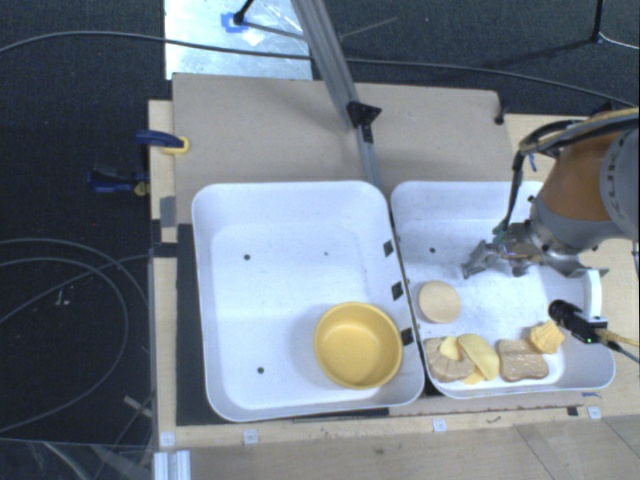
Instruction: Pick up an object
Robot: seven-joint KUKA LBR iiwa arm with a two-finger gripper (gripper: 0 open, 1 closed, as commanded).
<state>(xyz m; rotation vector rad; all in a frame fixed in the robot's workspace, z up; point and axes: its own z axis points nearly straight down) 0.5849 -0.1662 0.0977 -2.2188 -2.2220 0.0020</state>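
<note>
Two white bins sit side by side on a brown board bench [260,128]. The left bin [240,238] holds a yellow bowl [358,344] near its front right corner. The bowl is round, smooth and looks like plastic.

The right bin [440,223] holds the small food toys. A flat round tan disc [438,302] lies close to the bin's left wall. Along the front edge lie a brown round piece with a yellow bit on it [449,360], a long yellow piece like a banana [480,356] and a brown slice like bread [522,361]. These three touch or overlap, so it is hard to tell where one ends. A small yellow lumpy piece [545,337] sits near the front right corner. It is too small to make out what it is.

The gripper [480,262] is low over the middle of the right bin, pointing left. Its metal tips look dark and blurry. You cannot tell how wide the jaws are, and nothing can be seen between them. The grey arm with its orange band [580,183] is cut off at the right side.

A black part with a tiny green light [577,323] pokes over the bin's right edge. A grey pole [335,63] slants across the back of the bench. A blue clamp with a yellow end [160,142] grips the bench's left edge. No words can be read anywhere.
</note>
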